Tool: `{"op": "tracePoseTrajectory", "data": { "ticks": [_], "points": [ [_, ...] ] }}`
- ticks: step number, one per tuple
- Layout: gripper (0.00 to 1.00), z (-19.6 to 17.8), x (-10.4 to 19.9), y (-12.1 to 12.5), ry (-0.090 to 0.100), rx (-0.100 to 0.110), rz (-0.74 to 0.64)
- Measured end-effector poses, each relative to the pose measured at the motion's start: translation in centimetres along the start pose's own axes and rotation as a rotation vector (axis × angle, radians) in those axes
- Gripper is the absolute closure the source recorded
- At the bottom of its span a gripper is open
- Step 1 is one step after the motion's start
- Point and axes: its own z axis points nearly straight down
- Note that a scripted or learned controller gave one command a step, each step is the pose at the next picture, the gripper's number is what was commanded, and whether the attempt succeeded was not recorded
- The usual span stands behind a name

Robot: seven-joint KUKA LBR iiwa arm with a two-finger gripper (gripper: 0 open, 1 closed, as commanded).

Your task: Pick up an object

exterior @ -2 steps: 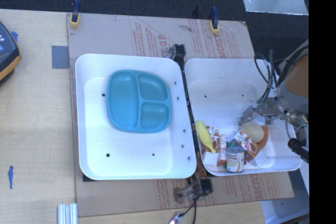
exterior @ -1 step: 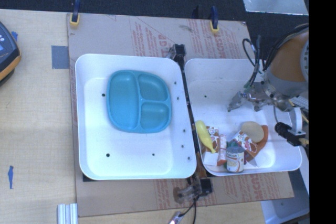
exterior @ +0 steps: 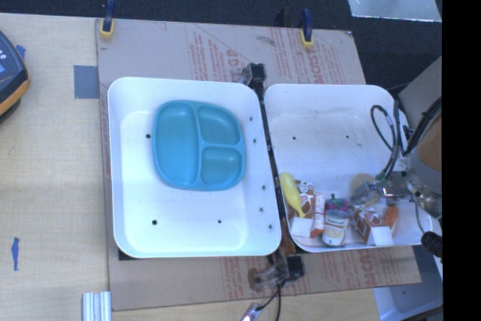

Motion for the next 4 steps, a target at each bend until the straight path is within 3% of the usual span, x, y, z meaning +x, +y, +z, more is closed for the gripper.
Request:
{"op": "tracePoseTrajectory", "data": {
  "ticks": [1,2,3,4],
  "points": [
    [0.00,-0.1,2.3,7.6,-0.001,-0.002,-0.002],
    [0.00,-8.1,0.0,15.4,-0.001,-0.004,0.000],
    [0.00,-3.7,0.0,5.7,0.000,0.001,0.000],
    [0.00,0.0,11.2,9.9,-0.001,-0.001,-0.002]
  ]
}}
